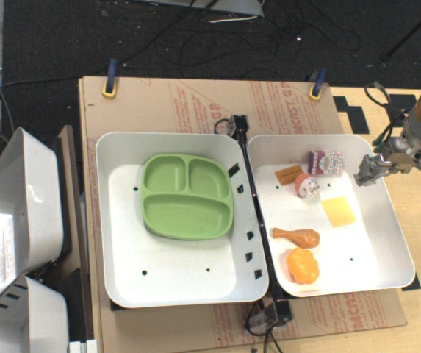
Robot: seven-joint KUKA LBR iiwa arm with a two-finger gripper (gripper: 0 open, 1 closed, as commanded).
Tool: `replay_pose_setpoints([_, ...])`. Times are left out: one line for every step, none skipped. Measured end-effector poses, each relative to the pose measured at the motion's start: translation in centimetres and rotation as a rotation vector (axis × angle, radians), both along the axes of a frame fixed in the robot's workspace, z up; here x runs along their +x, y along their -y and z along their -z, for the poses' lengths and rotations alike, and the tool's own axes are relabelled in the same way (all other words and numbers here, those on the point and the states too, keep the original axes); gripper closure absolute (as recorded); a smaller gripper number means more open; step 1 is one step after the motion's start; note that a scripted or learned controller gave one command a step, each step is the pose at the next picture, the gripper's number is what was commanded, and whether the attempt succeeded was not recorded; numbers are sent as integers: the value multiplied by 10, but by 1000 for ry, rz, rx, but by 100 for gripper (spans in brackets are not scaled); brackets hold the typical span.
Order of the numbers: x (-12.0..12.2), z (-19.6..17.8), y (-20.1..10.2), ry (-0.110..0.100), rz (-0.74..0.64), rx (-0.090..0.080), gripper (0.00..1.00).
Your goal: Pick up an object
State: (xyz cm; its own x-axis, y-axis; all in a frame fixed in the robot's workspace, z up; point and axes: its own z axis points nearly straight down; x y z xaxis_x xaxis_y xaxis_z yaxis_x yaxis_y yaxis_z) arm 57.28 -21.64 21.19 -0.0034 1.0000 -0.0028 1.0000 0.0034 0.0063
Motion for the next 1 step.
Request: replay_pose_setpoints([4,-64,2,1,-1,0,100])
